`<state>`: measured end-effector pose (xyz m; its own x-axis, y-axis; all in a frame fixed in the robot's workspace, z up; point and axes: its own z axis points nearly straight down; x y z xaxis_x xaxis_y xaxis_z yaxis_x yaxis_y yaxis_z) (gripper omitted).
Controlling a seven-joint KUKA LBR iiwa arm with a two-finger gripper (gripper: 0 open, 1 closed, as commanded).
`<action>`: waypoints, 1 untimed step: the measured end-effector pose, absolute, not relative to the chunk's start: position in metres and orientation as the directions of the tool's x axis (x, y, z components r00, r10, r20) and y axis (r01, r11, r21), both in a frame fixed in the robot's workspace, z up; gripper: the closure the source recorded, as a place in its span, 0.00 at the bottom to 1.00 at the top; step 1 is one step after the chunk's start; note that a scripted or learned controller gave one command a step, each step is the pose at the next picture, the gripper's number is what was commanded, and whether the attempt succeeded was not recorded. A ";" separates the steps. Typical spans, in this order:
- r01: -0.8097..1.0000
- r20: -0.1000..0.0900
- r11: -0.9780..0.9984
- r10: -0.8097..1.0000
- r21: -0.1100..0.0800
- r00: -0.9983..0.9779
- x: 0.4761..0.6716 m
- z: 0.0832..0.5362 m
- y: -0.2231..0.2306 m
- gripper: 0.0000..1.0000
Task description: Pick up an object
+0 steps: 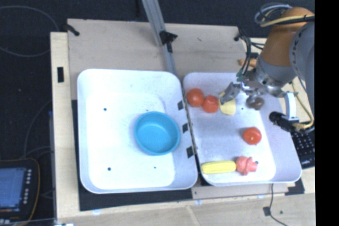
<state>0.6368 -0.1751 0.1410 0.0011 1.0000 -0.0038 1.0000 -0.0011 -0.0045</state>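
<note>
The arm comes in from the right side and its gripper is low over the right bin, at the upper part of it. One grey finger points down and to the left, and its tip touches a small pale yellow object. I cannot tell if the fingers are apart or together, and I cannot tell if the yellow object is between them.

I use this pale yellow object as the landmark. Just to its left, touching or nearly touching it, is a red ball, and one more red ball is beside that one, further left. Below and to the right of the yellow object, well apart from it, lies a third red ball. Far below it, near the front wall of the bin, lie a yellow corn cob and a pink toy, side by side.

Far left of the yellow object, in the left bin, stands a blue bowl.
</note>
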 end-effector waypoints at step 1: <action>1.000 -0.005 -0.005 1.000 0.000 0.005 0.637 0.100 -0.178 0.00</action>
